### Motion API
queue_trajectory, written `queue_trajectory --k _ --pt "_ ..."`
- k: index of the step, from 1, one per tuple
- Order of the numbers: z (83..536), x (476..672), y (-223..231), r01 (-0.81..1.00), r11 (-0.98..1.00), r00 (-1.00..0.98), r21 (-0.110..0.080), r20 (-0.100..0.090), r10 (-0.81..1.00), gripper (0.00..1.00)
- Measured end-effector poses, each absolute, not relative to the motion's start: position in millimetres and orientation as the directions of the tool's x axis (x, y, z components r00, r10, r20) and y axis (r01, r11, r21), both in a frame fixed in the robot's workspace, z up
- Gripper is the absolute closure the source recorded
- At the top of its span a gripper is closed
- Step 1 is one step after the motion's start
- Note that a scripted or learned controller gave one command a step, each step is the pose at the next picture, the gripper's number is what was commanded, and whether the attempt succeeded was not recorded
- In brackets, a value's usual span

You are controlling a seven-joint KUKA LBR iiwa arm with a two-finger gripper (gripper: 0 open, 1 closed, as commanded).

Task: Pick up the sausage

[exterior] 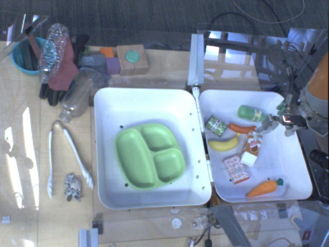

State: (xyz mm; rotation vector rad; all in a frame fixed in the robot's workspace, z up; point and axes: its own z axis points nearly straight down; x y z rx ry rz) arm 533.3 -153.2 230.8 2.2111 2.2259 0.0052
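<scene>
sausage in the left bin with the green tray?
No, the sausage lies in the right bin, between the green bottle and the banana; the green tray sits in the left bin.

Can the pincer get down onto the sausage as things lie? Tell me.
Probably yes. The sausage lies bare on top in the right bin, with the pincer close beside it. The green bottle and banana crowd its sides.

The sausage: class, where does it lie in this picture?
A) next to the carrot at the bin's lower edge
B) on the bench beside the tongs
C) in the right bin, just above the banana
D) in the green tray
C: the sausage lies in the right bin, just above the banana.
</scene>
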Motion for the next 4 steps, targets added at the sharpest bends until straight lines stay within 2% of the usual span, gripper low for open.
queue_trajectory --k 1,2,3,4 --pt "164.2 565.6 -127.3 0.997 0.072 -0.072 0.004 -0.001 0.997 0.0" --pt "96.6 560.4 -185.6 0.992 0.126 -0.126 0.012 -0.003 0.992 0.0" --pt "87.1 630.3 -155.3 0.999 0.05 -0.05 0.008 -0.001 0.999 0.0" --pt "101.0 633.3 -153.4 0.998 0.058 -0.058 0.015 -0.003 0.998 1.0"
